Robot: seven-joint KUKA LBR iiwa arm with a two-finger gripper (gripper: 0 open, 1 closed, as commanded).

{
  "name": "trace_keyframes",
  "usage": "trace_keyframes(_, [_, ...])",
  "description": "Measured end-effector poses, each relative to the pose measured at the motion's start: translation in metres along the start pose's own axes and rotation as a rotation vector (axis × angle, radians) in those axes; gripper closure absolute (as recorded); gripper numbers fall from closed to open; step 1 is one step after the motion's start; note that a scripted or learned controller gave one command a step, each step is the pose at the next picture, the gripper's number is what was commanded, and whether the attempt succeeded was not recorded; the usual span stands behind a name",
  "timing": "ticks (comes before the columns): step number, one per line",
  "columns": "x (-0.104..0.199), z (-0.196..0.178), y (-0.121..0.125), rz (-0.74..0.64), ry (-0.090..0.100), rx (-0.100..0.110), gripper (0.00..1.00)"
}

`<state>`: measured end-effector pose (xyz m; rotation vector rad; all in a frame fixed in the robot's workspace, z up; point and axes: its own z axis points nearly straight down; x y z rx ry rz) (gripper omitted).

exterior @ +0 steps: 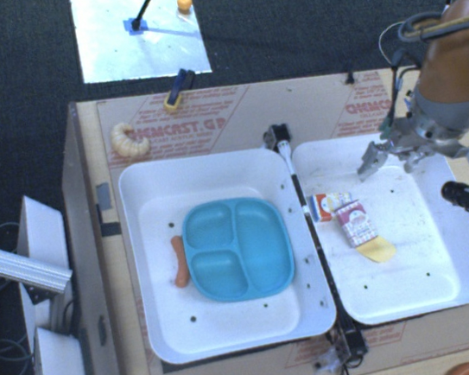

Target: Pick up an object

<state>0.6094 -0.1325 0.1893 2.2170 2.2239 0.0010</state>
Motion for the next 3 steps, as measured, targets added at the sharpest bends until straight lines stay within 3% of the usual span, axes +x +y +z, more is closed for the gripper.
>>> trace_keyframes(1, [0.044,0.061,-0.016,-0.001,0.001,0.002,0.0])
trace_keyframes(2, [0.048,0.1,-0.023,0.001,0.001,-0.008,0.0])
trace_keyframes(3, [0.048,0.088,-0.021,0.001,0.001,-0.013,1.0])
